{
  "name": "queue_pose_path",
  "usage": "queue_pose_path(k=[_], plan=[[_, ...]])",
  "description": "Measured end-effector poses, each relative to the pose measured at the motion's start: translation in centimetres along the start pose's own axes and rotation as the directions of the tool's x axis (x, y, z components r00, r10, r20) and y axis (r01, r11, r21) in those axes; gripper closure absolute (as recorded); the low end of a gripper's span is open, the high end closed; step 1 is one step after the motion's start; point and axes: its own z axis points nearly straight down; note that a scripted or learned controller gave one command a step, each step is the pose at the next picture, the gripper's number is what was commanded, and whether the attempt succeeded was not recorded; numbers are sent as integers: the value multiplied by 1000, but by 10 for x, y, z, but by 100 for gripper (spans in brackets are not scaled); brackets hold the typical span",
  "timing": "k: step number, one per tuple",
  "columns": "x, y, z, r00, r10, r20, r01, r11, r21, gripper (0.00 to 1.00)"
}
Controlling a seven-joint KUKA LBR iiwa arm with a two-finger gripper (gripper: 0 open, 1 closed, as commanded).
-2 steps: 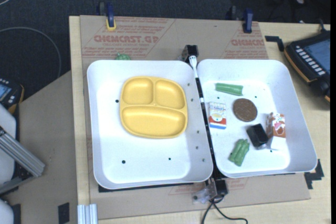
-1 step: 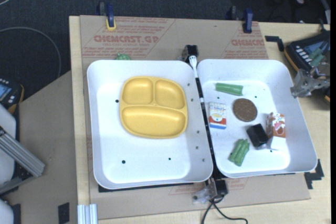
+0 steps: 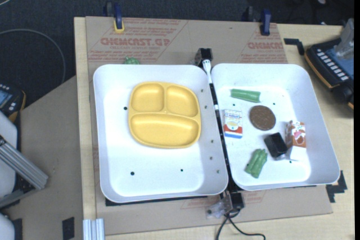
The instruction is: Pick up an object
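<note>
Objects to pick: six loose items, all in the right bin (image 3: pixel 318 121).

Left to right:

- Counter (image 3: pixel 169 36): brown sheet with red print, held at the far edge by two blue clamps, one on the left (image 3: pixel 118 14) and one on the right (image 3: pixel 265 21). A small green scrap (image 3: pixel 131 60) lies on the sheet just behind the left bin's far rim.
- Left bin (image 3: pixel 112 143): white and shallow. It holds one yellow divided plate (image 3: pixel 165 115), set toward the far half. The plate has three compartments, two small ones at the back and one long one in front. Nothing lies in them. The plate sits flat.
- Black strip (image 3: pixel 214 104): runs down the seam where the two bins meet.
- Cable (image 3: pixel 230 222): leaves the near end of the seam.
- Right bin contents:
  - a small red, white and blue carton (image 3: pixel 233 123) near the seam
  - a green pod (image 3: pixel 245 95) lying flat toward the far side
  - a second green pod (image 3: pixel 256 163) toward the near rim
  - a brown disc (image 3: pixel 262 118) about mid-bin, just beside the carton but apart from it
  - a black block (image 3: pixel 276 145) in front of the disc
  - a red and white packet (image 3: pixel 296 135) touching the block's right side
- Off the counter's far right corner: a black and yellow device (image 3: pixel 332 64).
</note>
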Motion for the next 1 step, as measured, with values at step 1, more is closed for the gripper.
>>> queue_pose_path(k=[1], plan=[[3, -3, 86, 1000, 5, -2, -5, 1000, 27, 100]])
